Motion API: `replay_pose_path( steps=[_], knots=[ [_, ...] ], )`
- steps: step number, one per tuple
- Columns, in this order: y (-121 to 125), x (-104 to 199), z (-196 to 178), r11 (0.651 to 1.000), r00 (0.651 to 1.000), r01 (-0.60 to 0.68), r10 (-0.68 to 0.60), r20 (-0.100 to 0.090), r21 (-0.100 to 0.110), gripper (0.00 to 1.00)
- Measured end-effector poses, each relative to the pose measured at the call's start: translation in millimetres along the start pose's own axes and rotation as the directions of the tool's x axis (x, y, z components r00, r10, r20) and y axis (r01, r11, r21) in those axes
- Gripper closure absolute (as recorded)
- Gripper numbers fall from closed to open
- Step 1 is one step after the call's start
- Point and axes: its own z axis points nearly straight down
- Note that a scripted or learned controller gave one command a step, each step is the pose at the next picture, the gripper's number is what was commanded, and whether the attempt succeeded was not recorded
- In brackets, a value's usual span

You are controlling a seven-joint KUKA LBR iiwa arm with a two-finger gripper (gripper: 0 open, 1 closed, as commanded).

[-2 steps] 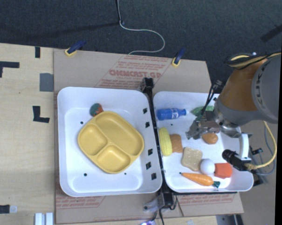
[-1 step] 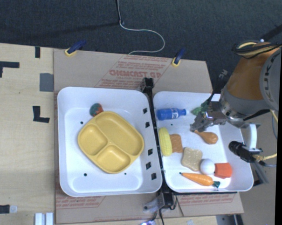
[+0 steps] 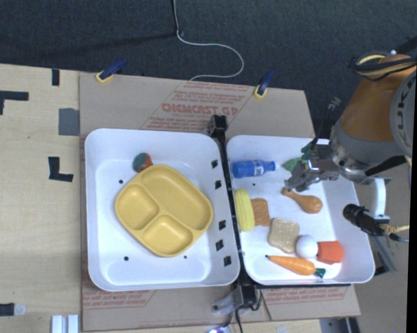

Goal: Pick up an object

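Observation:
My gripper (image 3: 301, 179) hangs low in the right bin (image 3: 355, 276), near its far side. Its dark fingers sit just above the thin end of a brown drumstick (image 3: 306, 199). A green toy (image 3: 293, 163) peeks out right behind the gripper. To the left lie a blue bottle (image 3: 252, 168), a yellow corn cob (image 3: 244, 209) and a brown slab (image 3: 260, 211). Nearer the front are a slice of toast (image 3: 283, 235), a white egg (image 3: 306, 246), an orange-red block (image 3: 330, 252) and a carrot (image 3: 293, 265).
The left bin (image 3: 101, 261) holds a yellow divided plate (image 3: 164, 209) and a small red and green fruit (image 3: 142, 161) at its far edge. A black clip (image 3: 217, 124) sits on the seam between the bins. The arm's grey and orange body (image 3: 376, 114) looms over the right bin's far right corner.

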Motion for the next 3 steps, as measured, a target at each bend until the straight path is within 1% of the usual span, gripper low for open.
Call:
replay_pose_path(
  steps=[1,2,3],
  knots=[
    [-1,50,11,1.0,1.0,0.004,-0.004,-0.001,0.004,1.0],
    [10,104,9,1.0,1.0,0.005,-0.005,-0.001,0.002,1.0],
    [0,157,14,1.0,1.0,0.005,-0.005,-0.001,0.004,1.0]
  ],
)
